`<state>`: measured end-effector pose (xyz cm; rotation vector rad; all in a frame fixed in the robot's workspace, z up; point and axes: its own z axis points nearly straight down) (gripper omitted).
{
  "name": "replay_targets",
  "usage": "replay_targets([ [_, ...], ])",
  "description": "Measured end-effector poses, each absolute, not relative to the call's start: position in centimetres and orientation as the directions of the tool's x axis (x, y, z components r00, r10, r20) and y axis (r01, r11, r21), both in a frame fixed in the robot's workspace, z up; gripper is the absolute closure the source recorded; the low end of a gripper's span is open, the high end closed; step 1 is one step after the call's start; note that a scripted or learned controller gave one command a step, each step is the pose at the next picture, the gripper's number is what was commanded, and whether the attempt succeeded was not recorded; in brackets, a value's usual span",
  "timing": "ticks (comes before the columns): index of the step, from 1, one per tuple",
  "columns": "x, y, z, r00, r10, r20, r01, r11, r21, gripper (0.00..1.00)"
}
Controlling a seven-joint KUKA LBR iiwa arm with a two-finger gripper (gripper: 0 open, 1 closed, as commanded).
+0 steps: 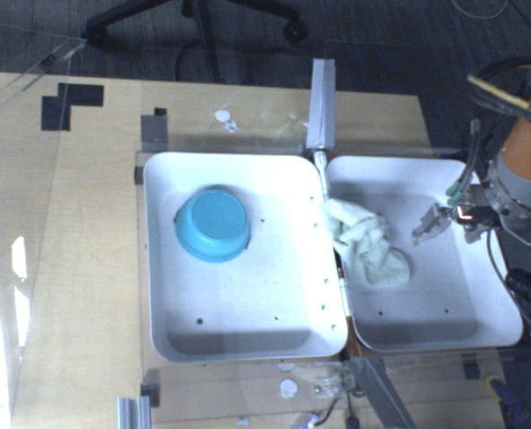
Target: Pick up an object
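Tool [429, 224] over right bin [444, 329] nr white cloth [368, 250] (grip state unclear); blue bowl [213, 223] in left bin [248, 329].

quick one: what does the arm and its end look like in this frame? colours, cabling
The arm enters from the right: grey body with an orange band above the wrist. Dark cables loop along it. The gripper is slim grey metal, with a small red-lit spot and a green patch near its base.

A blue bowl [213, 224] sits upside down in the left bin [248, 329], toward its ten o'clock area. A crumpled white cloth [366, 249] lies in the right bin [444, 329], at nine o'clock against its left wall.
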<state>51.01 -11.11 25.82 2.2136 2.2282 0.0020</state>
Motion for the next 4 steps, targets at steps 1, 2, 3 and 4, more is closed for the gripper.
replay_targets([
  [1, 56.6, -16.5, 19.8, 0.115, 0.993, 0.000, 0.993, -0.115, 0.001, 0.00],
  [2, 57.7, -19.7, 11.5, 0.216, 0.976, -0.001, 0.976, -0.216, 0.000, 0.00],
  [3, 55.7, -17.7, 10.1, 0.384, 0.923, 0.001, 0.923, -0.384, 0.000, 0.00],
  [4, 55.8, -17.6, 11.1, 0.382, 0.924, 0.003, 0.924, -0.382, 0.003, 1.00],
])
